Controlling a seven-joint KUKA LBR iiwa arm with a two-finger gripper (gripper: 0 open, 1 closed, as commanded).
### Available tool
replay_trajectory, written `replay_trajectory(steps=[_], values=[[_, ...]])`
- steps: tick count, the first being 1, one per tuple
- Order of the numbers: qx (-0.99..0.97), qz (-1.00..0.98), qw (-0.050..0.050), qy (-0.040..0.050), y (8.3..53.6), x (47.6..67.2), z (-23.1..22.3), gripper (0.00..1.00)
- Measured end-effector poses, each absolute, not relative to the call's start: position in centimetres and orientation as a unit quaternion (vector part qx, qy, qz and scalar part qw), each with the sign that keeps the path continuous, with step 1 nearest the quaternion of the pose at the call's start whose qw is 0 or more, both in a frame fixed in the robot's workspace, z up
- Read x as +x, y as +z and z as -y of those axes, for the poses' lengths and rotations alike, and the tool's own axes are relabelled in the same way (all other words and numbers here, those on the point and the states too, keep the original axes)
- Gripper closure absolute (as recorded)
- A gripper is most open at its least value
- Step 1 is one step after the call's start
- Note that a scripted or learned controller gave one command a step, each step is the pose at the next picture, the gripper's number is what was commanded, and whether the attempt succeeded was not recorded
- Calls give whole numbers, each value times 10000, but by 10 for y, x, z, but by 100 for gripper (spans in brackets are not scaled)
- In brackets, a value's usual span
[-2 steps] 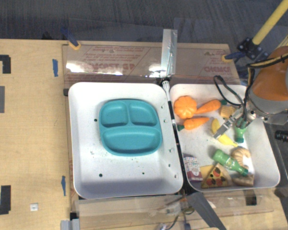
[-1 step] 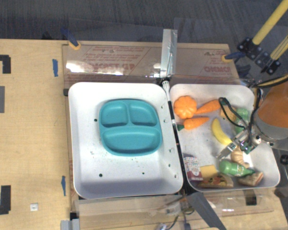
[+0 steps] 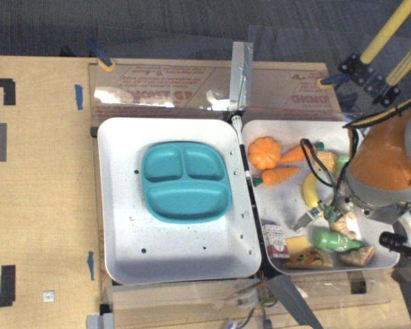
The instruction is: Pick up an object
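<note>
The right bin [image 3: 288, 126] holds a pile of toy foods: an orange pumpkin [image 3: 264, 153], a carrot [image 3: 277, 176], a yellow banana [image 3: 309, 191], a corn cob [image 3: 327, 162], a green vegetable [image 3: 333, 240], a yellow block [image 3: 296, 244] and a red-and-white packet [image 3: 275, 241]. My gripper [image 3: 322, 214] reaches down into this bin from the right. It sits low among the items, just below the banana and above the green vegetable. The orange-banded wrist [image 3: 385, 160] hides what lies behind it.
The left bin [image 3: 123, 238] carries a teal divided plate [image 3: 186, 181] in its middle. A metal divider post [image 3: 241, 74] stands behind the gap between the bins. Black cables [image 3: 314, 163] loop over the corn and banana.
</note>
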State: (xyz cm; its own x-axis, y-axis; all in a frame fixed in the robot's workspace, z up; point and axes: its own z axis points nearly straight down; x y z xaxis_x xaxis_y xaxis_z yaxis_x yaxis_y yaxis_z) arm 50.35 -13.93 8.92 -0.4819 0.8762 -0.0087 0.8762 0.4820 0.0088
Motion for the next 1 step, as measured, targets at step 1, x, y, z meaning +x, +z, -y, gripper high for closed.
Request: replay_trajectory(steps=[1], values=[[5502,-8350,68,18,89,498,129,0]])
